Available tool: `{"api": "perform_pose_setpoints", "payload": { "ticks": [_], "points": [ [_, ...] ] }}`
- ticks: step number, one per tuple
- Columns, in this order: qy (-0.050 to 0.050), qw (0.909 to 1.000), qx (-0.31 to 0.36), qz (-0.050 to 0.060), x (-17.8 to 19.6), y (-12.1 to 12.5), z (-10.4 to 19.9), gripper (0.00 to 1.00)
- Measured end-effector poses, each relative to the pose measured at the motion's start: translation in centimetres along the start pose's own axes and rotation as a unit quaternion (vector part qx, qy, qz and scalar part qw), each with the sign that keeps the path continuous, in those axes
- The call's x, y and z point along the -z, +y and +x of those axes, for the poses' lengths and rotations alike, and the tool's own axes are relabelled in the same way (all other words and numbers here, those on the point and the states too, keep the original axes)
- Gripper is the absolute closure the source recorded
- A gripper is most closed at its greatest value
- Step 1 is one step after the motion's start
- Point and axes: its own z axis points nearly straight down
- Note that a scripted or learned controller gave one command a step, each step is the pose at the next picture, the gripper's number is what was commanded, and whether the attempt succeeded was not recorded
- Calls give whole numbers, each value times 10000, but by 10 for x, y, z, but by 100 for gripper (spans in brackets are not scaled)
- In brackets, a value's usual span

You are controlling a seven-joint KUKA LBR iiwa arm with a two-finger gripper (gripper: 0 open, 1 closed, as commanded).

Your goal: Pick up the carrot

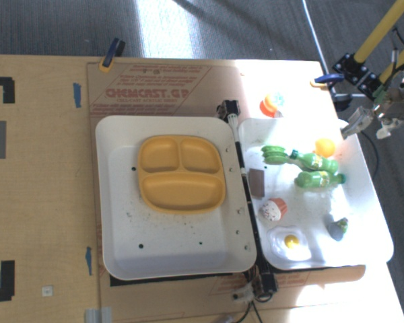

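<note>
The carrot (272,104) is a small orange piece with a pale green top, lying just beyond the far rim of the right bin (363,200), on the bench. My gripper (372,116) hangs at the right edge of the view, beside the right bin's far right corner and well to the right of the carrot. Glare and clutter blur its tip.
The right bin holds two green toy vegetables (303,159), an orange ball (324,146), a cupcake (273,209), a fried egg (291,241), a grey piece (337,228) and a brown block (256,182). In the left bin (114,234) lies a yellow divided plate (181,173).
</note>
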Motion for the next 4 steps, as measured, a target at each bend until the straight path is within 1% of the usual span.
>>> {"api": "perform_pose_setpoints", "payload": {
  "ticks": [1, 2, 3, 4],
  "points": [
    [22, 9946, -1036, -2, -110, -45, -4, 0],
    [5, 9861, -1662, -14, -172, -101, 31, 0],
    [13, 9733, -2296, 20, -153, -130, 44, 0],
    [9, 9732, -2298, 11, -143, -129, 44, 100]
  ]
}}
